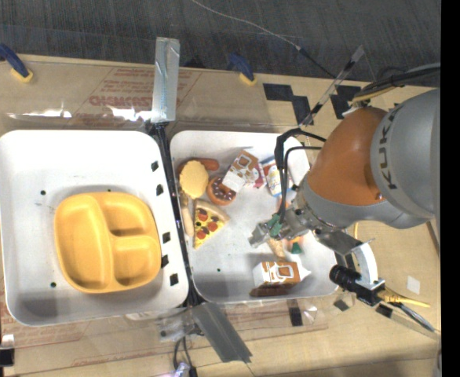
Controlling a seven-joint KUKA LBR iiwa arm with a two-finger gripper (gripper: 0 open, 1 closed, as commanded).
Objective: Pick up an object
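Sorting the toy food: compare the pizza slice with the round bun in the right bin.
The pizza slice is a flat wedge with dark toppings; the bun is round, plain and pale yellow. The slice lies nearer the bin's middle; the bun sits above it in the view, toward the far wall. Both lie close to the divider.

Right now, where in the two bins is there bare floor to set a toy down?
Left bin: bare strip around the yellow tray. Right bin: bare between pizza slice and carton. Crowded along its far side and under the gripper.

The arm (371, 167) (orange band uppermost) reaches leftward, claw (275, 234) lowered.
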